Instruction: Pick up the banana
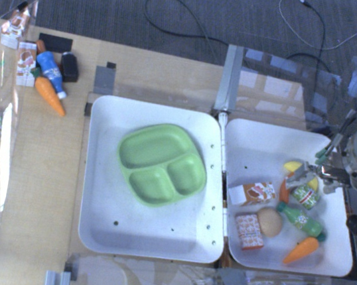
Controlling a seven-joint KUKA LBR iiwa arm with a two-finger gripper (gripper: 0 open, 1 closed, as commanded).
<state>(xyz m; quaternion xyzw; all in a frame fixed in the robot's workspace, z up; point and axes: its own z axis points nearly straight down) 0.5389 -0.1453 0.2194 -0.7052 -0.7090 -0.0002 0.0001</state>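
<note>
The banana [293, 167] is yellow and lies near the back of the right bin [252, 143], with only its left end and a small yellow patch showing from under the gripper. My gripper [315, 177] hangs directly over it, reaching in from the right below the arm's orange band. It is open, with its jaws spread either side of the banana. Nothing is lifted between them.
Crowded around the banana are a small can [305, 197], a green bottle [302, 220], a carrot [301, 250], a tan egg-like item [270, 222] and two snack packs [256, 193]. A green divided plate [161, 164] sits in the left bin [96, 219]. Toys lie on the bench at far left.
</note>
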